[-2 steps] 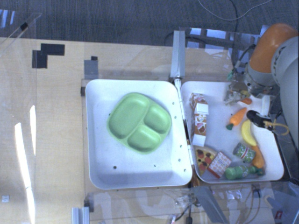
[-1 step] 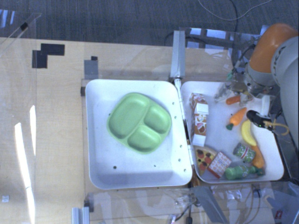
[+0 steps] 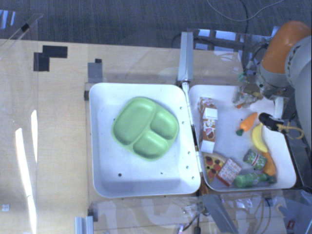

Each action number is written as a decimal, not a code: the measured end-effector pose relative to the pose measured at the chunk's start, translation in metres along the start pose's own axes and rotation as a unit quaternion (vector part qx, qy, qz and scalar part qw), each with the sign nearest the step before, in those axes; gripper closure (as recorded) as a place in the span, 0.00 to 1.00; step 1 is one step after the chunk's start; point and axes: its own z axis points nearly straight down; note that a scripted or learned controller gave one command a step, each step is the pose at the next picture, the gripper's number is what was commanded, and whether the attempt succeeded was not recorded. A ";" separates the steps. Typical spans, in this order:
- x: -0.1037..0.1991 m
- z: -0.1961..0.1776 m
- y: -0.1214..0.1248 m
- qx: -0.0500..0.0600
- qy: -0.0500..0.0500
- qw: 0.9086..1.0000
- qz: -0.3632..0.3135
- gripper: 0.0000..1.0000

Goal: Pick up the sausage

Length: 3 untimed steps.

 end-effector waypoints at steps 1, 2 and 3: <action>0.039 -0.108 -0.008 -0.002 -0.001 0.978 -0.210 1.00; -0.035 -0.150 -0.041 -0.001 -0.001 0.974 -0.227 1.00; -0.035 -0.150 -0.041 -0.001 -0.001 0.974 -0.227 0.00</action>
